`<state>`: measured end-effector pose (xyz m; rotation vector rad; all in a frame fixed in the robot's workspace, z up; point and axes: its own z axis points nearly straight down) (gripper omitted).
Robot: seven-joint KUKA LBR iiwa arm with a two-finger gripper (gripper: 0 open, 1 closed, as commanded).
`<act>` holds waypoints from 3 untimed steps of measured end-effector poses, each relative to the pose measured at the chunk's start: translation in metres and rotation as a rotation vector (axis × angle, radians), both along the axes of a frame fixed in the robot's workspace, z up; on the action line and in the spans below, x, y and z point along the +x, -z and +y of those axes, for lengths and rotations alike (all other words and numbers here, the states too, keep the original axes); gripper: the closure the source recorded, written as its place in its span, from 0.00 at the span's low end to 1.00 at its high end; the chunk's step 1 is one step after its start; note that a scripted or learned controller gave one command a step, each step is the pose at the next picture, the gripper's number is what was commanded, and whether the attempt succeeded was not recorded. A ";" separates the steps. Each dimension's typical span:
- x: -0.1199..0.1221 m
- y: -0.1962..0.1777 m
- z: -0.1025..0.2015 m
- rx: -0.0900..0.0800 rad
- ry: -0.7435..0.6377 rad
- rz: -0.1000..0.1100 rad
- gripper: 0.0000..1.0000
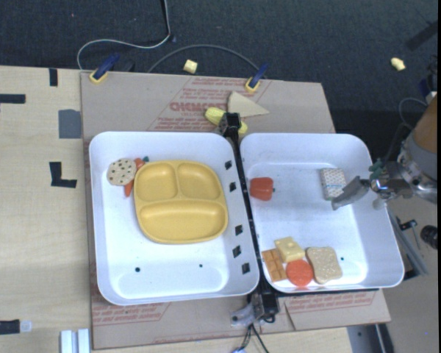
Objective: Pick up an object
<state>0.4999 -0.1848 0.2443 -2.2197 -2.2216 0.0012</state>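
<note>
Gripper poised at the right bin's edge, nothing in hand

Toys lie in two clusters in the right bin, which I read as loose scatter rather than any arrangement. Along the near wall sit a yellow cheese block, a waffle piece, a red round piece and a slice of toast, packed so they touch or overlap. A red pepper-like toy rests alone near the divider, and a small grey-white block lies towards the far right side.

My gripper comes in from the right at a low slant, its tip just beside that grey-white block, on the block's near side. I judge that block the likeliest target, since it is the closest thing and stands apart from the rest. Whether the fingers are spread or together I cannot tell; they merge into one grey wedge from this angle, and I see nothing between them.

The left bin holds a yellow divided plate, with a cookie and a small orange-red item, partly tucked behind the plate's rim, at its far left corner.

The arm's wrist is cut off at the right side. I cannot make out whether the tip touches the bin floor or hangs above it, nor what the grey-white block represents.
</note>
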 end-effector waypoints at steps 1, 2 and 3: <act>0.071 0.058 -0.041 -0.004 -0.001 -0.001 0.00; 0.114 0.160 -0.041 -0.011 -0.002 -0.010 0.00; 0.172 0.153 -0.039 -0.001 -0.002 -0.001 0.00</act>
